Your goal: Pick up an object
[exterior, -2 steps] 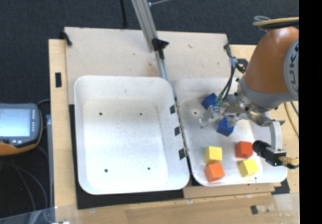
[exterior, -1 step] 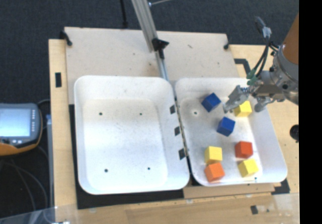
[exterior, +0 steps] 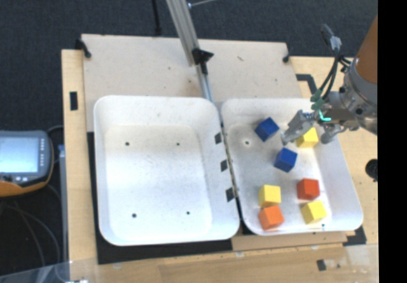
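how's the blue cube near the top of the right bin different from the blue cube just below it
The upper blue cube lies nearer the divider between the two bins and looks a lighter blue; the lower blue cube looks darker and sits toward the middle of the right white bin. The upper one stands apart from other blocks, while the lower one lies just below the gripper and the yellow cube under it. Both look alike in size and rest on the bin floor.
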